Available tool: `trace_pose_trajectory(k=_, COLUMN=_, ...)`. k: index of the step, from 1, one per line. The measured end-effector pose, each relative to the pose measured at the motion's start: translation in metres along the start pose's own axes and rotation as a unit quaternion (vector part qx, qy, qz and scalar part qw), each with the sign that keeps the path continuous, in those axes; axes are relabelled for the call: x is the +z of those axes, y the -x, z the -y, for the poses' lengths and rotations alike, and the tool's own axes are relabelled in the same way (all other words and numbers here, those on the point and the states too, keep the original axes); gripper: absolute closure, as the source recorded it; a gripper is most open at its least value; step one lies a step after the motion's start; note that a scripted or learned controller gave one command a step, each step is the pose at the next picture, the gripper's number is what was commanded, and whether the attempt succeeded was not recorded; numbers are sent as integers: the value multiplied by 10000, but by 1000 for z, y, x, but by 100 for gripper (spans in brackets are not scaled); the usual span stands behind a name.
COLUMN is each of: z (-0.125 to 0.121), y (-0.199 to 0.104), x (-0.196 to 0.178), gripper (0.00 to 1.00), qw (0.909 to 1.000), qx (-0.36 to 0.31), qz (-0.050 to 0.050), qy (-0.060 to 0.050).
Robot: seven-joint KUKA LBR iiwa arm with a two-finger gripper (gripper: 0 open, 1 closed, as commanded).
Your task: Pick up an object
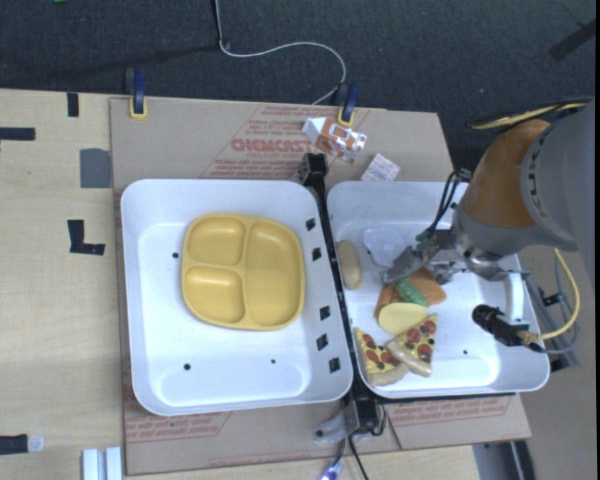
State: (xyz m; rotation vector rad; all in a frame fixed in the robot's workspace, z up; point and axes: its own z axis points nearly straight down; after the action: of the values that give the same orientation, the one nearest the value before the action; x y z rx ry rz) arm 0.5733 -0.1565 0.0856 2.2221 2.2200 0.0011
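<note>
Toy food lies in the right bin (480, 363): a beige bread roll (350, 264) near its left wall, an orange piece with a green top (416, 292), a yellow slice (401, 317), and two pizza slices (400, 351) at the front. My gripper (420, 260) hangs low over the middle of this bin, right above the orange and green piece. The grey arm with its orange band (500, 183) comes in from the right. The wrist hides how the gripper meets the food.
The left bin (150, 368) holds a yellow divided plate (244, 271). A small wrapped packet (334, 139) and a white tag (380, 168) lie on the cardboard behind the bins. Black clips sit along the seam between the bins.
</note>
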Motion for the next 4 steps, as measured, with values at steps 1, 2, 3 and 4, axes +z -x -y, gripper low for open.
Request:
trace_pose_trajectory(k=1, z=-1, y=-1, x=-9, gripper=100, qw=10000, qx=-5, qz=8, qy=-1)
trace_pose_trajectory(k=2, z=-1, y=-1, x=-9, gripper=0, qw=10000, qx=-5, qz=8, qy=-2)
trace_pose_trajectory(k=3, z=33, y=-42, x=-3, gripper=0, qw=9999, qx=36, qz=108, qy=80)
trace_pose_trajectory(k=4, z=33, y=-42, x=-12, gripper=100, qw=9999, qx=35, qz=77, qy=59)
